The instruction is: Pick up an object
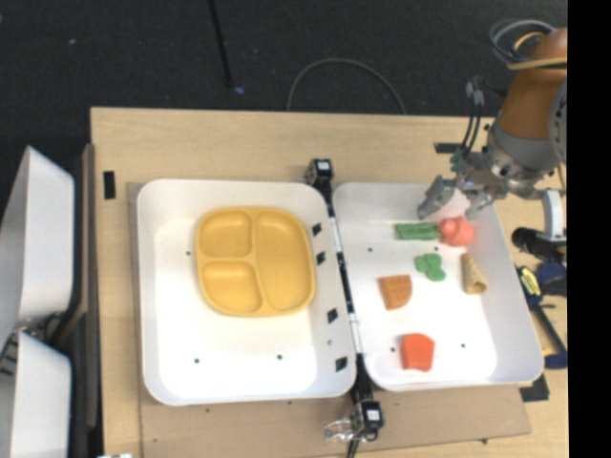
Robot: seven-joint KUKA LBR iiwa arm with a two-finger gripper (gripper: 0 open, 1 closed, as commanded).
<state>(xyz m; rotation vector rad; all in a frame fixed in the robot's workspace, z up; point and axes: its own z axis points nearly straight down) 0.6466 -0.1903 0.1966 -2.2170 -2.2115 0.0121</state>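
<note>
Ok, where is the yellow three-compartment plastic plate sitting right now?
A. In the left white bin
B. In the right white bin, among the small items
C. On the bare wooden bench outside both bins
A: the yellow three-compartment plastic plate lies alone inside the left white bin, while the small coloured items lie in the right white bin.

You see the grey arm with its orange band (535, 93) only in part: the picture's right side cuts it off, so its upper links are out of sight. Its two-finger gripper (456, 201) is blurred, and you cannot tell how the fingers stand. The small pink lumpy object (457, 232) lies just beside the gripper, too soft in outline to name. The blue-handled tools (537, 280) on the bench at the right are cut off. The white box (43, 237) at the left runs off the edge.
</note>
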